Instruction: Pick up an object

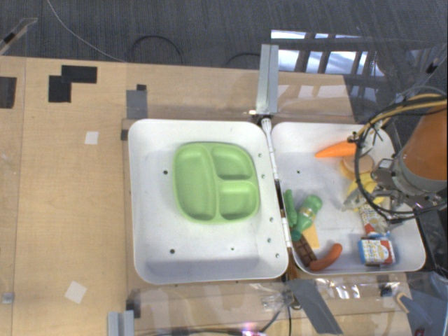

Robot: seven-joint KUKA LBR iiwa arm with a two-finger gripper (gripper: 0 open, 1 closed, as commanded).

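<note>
Grey arm's gripper (369, 203) | jaw state cannot be told (cables hide it) | over yellow toy pieces (358, 185) beside orange plastic carrot (336, 149) | risk: crowded pile, likely miss or double-grab.

You've got two white bins side by side on a light wooden bench (63, 222). The left bin (150, 257) holds a green divided plate (213, 182), flipped so its three sections bulge up, I think. A grey metal post (267, 79) stands at the back where the bins meet. Black tape patches (68, 81) sit on the bench's far left, dark carpet (175, 12) beyond with a thin cable (77, 32).
</note>
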